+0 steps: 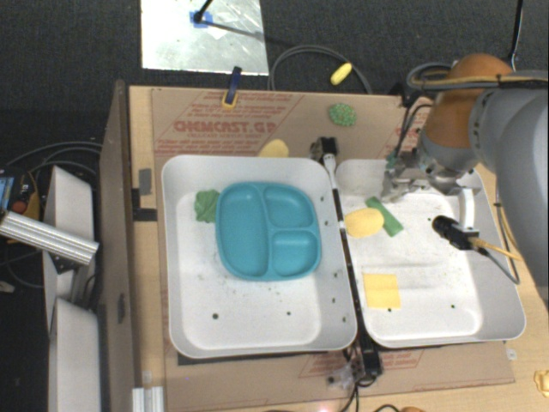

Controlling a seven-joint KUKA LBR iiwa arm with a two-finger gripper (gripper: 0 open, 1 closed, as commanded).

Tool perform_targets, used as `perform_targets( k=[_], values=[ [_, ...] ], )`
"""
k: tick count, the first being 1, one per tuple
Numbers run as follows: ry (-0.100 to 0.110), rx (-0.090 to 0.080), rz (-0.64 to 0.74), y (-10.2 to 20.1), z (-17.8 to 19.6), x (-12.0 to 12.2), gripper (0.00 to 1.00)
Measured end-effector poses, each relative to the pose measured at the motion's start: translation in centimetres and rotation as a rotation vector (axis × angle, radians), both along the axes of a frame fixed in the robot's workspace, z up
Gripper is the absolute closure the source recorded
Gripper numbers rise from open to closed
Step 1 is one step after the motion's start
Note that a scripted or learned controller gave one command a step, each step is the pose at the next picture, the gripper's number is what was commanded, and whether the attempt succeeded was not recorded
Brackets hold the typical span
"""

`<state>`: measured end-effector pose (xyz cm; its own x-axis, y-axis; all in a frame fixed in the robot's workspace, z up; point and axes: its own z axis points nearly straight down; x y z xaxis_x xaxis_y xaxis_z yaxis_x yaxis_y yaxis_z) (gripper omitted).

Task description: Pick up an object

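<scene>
**Table with two bins: hand hanging over the right bin's far-left corner**

A table (121, 230) is standing on dark flooring and carrying two white bins side by side. The arm (506, 136) is reaching in over the table's right edge and is holding the hand (397, 184) above the far-left corner of the right bin (446, 312). Whether the hand is spread or pressed together is not showing from this angle, and nothing is visibly sitting in it.

The likeliest targets are lying just in front of the hand, near the bin's left wall. A green strip (385, 216) is lying at a slant, and a lemon (364, 222) is resting against its left side, touching it. The hand is probably hanging here because these two are the closest things to reach. Their contact is making a clean grasp harder, in my judgement, since closing on one may nudge the other.

A yellow square (382, 290) is lying flat toward the near-left part of the same bin, well apart from the pair. Being so flat, it is probably offering little to pinch.

The left bin (257, 320) is holding a blue plate (268, 231) in its middle, with a green leaf (206, 204) touching the plate's left rim. The pick is not yet made.
</scene>
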<state>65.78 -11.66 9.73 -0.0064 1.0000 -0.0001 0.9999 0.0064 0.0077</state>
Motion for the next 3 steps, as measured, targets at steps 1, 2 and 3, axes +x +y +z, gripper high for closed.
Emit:
perform_targets(
  k=[1,2,3],
  values=[
    [0.001,0.000,0.000,0.0,-0.1,0.0,0.00],
    [0.009,0.000,-0.003,1.4,-1.4,-1.9,0.00],
    [0.005,0.000,-0.002,1.6,-1.3,-1.5,0.00]
  ],
)
